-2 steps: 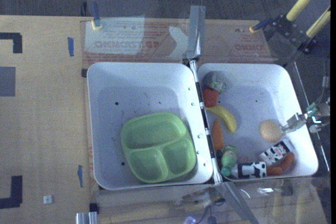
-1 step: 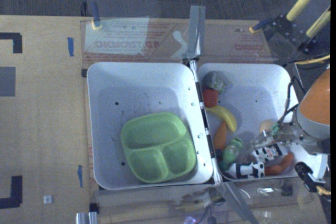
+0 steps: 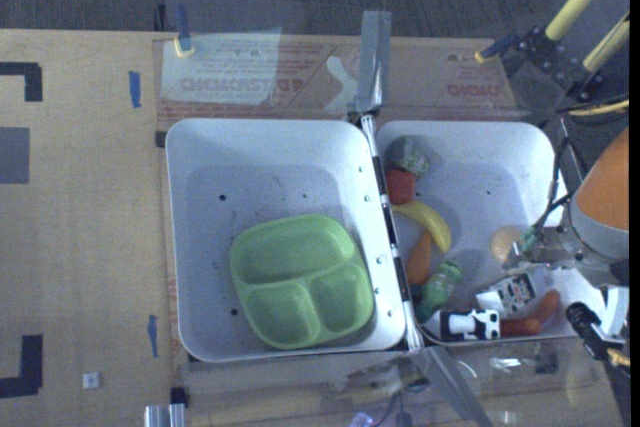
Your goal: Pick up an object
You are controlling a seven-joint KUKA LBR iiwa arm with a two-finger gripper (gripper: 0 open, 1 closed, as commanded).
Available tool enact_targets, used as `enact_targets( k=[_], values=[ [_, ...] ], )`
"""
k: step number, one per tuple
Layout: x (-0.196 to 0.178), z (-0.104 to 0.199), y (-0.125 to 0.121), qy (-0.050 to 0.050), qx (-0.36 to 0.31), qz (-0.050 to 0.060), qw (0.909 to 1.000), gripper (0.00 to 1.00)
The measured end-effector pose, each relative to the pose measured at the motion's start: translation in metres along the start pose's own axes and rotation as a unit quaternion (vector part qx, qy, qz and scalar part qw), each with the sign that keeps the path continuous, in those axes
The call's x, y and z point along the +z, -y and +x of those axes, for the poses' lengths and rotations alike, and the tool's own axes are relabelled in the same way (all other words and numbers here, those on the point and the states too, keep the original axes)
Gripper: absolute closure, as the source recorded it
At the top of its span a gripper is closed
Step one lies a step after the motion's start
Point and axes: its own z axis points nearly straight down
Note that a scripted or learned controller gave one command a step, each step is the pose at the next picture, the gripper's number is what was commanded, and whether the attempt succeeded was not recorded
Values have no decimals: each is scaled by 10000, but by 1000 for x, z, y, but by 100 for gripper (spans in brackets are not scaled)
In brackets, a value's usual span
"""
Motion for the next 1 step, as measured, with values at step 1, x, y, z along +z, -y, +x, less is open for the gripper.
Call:
enact_targets(
  k=[1],
  values=[
    [-149,32,-8,-26,437,93,9990,100]
  ],
)
